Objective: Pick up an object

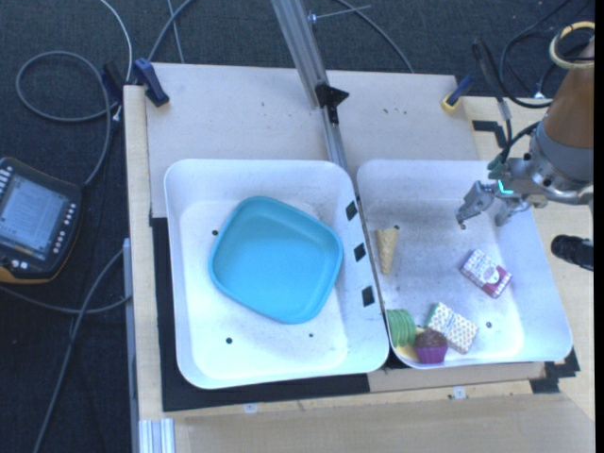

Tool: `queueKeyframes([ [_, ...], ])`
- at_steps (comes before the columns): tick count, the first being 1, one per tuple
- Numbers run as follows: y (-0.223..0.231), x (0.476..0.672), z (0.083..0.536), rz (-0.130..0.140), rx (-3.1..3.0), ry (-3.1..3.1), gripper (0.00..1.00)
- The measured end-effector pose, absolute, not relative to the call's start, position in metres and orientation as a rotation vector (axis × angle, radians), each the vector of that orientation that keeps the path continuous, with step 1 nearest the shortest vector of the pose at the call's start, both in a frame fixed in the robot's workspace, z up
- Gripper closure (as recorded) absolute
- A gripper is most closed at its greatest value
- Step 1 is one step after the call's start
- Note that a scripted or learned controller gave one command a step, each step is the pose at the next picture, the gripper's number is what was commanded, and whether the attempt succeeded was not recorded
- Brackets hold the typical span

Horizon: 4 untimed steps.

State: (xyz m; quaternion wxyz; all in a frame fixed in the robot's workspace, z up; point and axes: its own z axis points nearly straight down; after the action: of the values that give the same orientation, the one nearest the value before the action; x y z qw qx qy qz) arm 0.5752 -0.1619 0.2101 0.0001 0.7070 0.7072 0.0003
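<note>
A: Position of the gripper (pixel 488 208)?

B: Over the right bin (pixel 538 253), upper part, toward the far rim. Two grey fingers point down and splay apart, so the jaws stand open. Nothing between them.

A: Nearest object?

B: Small pink-and-white packet (pixel 485 273), lying flat on the bin floor. It sits nearer the camera than the gripper, just to the right of its fingertips, clear of them, no contact.

A: Others in that bin?

B: Pale yellow cone-shaped piece (pixel 387 247) by the left wall, well to the left of the gripper. Along the near edge: a green item (pixel 401 326), a purple item (pixel 431 346) just beside it, and a checkered white packet (pixel 453 327) touching or nearly touching the purple one. All three well apart from the gripper.

A: Left bin?

B: Left bin (pixel 189 253) holds a blue square plate (pixel 276 259), lying flat, roughly centred.

A: Arm?

B: Enters from the right; orange band (pixel 574 111) visible above the wrist.
</note>
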Motion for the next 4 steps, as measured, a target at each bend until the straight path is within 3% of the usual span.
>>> queueKeyframes([
  [1,-0.162,0.575,0.21,0.001,2.221,2.222,0.0],
  [3,-0.15,0.581,0.109,-0.004,2.223,2.225,0.0],
  [4,-0.149,0.581,0.095,-0.001,2.221,2.223,0.0],
])
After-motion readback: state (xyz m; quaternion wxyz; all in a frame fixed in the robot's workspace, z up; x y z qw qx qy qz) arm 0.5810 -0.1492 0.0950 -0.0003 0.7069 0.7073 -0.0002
